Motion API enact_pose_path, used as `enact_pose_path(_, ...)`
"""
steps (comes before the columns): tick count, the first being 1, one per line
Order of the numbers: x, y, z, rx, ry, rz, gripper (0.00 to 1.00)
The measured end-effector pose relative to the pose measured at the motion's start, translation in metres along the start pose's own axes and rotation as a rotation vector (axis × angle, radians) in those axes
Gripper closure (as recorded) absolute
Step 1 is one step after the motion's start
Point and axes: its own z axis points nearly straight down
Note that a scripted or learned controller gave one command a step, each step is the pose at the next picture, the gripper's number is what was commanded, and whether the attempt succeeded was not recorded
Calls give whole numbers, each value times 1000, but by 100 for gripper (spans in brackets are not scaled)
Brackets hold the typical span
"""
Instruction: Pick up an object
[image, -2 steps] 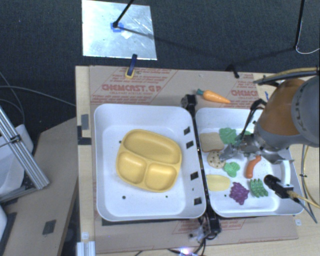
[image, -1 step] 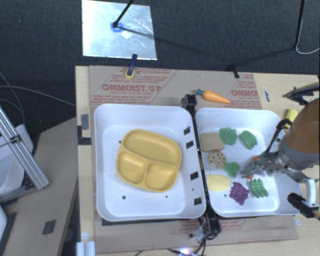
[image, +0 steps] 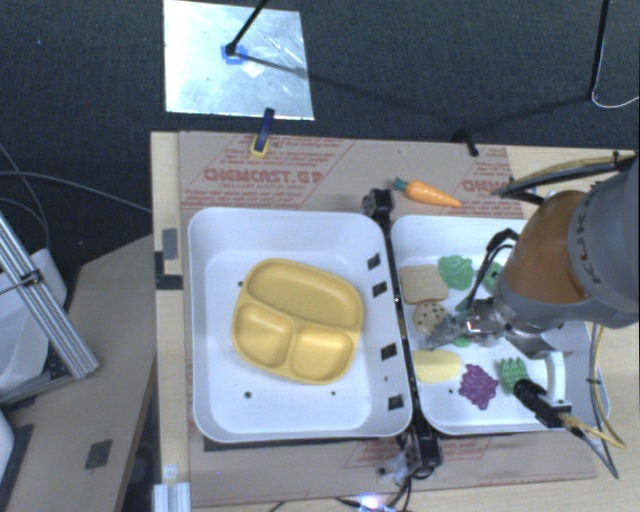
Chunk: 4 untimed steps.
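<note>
My gripper (image: 447, 332) reaches in from the right and hangs low in the right bin (image: 440, 415), just beside a round chocolate-chip cookie (image: 430, 318). Below it lies a pale yellow piece (image: 438, 368). A slice of toast (image: 422, 282) and a green leafy piece (image: 456, 270) lie further back. Purple grapes (image: 479, 385) and a small green piece (image: 513, 372) sit toward the bin's front. Nothing shows between the fingers, which look slightly apart.
The left bin (image: 215, 240) holds a yellow divided plate (image: 297, 320). A toy carrot (image: 427, 192) lies on the cardboard behind the right bin. The arm's orange band (image: 550, 250) and grey body cover the right bin's right side.
</note>
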Motion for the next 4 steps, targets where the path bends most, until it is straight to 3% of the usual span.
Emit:
enact_pose_path(1,68,-30,-107,-10,0,-1,0)
enact_pose_path(2,13,21,2,-1,-5,12,0)
enact_pose_path(3,15,21,-12,-3,-4,8,100)
enact_pose_path(4,73,139,-117,-22,-3,-3,100)
